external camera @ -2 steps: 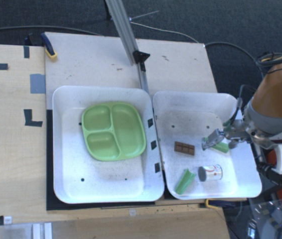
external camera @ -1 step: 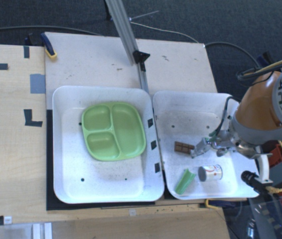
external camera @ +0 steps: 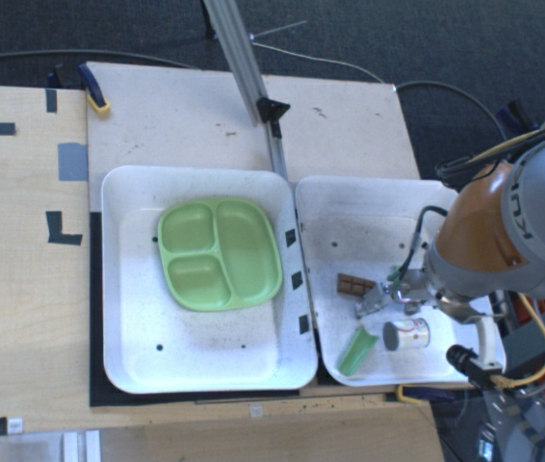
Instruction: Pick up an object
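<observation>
In the right bin [external camera: 350, 205] lie three small objects: a brown rectangular block [external camera: 353, 284], a green tube-like piece [external camera: 356, 351] near the front wall, and a white cylinder with red marks [external camera: 408, 334]. My gripper [external camera: 376, 302] hangs low over this bin, between the brown block and the white cylinder and just above the green piece. It sits close beside the brown block's right end. Nothing is visibly held in it.
The left bin [external camera: 123, 258] holds a green divided plate [external camera: 220, 254]. A grey metal pole [external camera: 239, 51] slants down to the wall between the bins. The arm's orange band [external camera: 480, 224] covers the right bin's right side. Cables trail off at the right.
</observation>
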You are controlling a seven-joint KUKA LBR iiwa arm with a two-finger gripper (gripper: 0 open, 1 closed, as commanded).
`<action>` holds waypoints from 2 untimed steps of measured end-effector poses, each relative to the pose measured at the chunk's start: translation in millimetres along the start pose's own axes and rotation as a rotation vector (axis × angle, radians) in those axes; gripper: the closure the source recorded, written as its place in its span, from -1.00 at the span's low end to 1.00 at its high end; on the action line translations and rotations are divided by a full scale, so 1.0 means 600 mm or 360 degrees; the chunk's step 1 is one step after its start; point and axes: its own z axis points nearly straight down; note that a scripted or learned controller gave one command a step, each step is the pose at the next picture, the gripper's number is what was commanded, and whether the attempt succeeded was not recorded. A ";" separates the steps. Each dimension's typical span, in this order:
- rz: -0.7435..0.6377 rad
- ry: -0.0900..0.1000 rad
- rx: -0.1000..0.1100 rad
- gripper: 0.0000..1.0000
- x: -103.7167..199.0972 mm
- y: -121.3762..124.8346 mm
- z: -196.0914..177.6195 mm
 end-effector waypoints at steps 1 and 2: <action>-0.0002 0.0003 0.0000 1.00 0.001 0.001 -0.020; -0.0003 0.0000 -0.0011 1.00 0.017 0.004 -0.098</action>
